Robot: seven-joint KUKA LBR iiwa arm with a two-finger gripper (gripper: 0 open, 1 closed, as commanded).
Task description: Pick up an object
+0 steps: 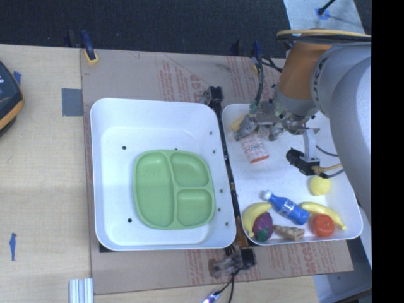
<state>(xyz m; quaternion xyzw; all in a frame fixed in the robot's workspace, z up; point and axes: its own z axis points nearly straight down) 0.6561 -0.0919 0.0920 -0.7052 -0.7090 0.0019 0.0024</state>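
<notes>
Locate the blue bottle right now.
The blue bottle lies in the right bin, toward its near edge in the camera view, between the yellow banana-like piece on its left and the red tomato on its right.

I see the divided tray (173, 189) lying in the left bin (104, 122), while the right bin (344, 194) holds a packet (254, 149) at its far end and bottle (287, 207), bananas (323, 210) and other small items crowded near.

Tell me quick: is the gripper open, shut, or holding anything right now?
Two-finger gripper: cannot be told from this view; it sits low at the far end of the right-hand shallow white bin, just above a small white-and-red packet.
</notes>
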